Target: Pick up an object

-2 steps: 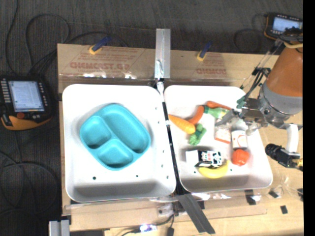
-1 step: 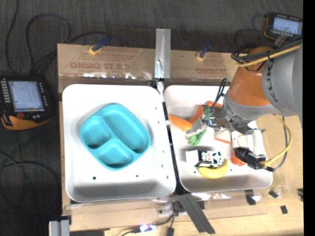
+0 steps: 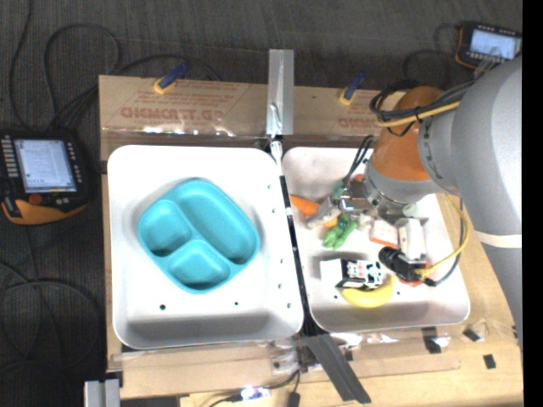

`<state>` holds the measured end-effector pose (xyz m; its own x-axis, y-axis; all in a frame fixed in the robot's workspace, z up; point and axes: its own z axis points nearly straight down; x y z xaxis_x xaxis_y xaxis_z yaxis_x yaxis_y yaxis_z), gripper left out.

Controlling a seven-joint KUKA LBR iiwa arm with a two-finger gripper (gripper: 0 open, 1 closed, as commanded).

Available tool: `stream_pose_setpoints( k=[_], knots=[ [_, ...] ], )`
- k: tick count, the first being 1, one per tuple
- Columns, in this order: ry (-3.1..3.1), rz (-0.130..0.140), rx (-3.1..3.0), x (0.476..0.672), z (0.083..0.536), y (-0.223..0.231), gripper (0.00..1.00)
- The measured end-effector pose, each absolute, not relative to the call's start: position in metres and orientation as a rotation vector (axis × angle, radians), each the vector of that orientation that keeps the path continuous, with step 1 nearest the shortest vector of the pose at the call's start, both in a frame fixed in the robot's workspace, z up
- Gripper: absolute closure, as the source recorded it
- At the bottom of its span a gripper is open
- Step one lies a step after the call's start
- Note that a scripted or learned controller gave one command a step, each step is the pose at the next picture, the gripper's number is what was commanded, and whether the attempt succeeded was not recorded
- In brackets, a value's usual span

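You see: turquoise tray [image 3: 198, 232] | white bins [image 3: 127, 227] | yellow banana [image 3: 367, 297] | green toy [image 3: 338, 232] | orange piece [image 3: 305, 203]

A blue three-compartment tray [image 3: 198, 234] is sitting in the white bin on my left [image 3: 127, 312]. Brown cardboard [image 3: 182, 108] is lying behind both bins, with a blue-and-yellow clamp [image 3: 170, 76] gripping its far edge. A handheld pendant [image 3: 41, 170] is glowing on the dark floor [image 3: 102, 7], cables trailing around it. Another lit device [image 3: 489, 45], perhaps a second pendant, is resting at the far right.
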<state>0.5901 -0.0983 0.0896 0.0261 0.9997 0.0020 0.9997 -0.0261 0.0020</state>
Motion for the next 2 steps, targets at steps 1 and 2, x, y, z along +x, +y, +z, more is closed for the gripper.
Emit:
stream_pose_setpoints(
  k=[1, 2],
  knots=[
    [-2.194, -0.004, -2.247, 0.591, 0.097, -0.098, 1.00],
    [-2.237, 0.007, -2.204, 0.598, 0.218, -0.077, 1.00]
  ],
)
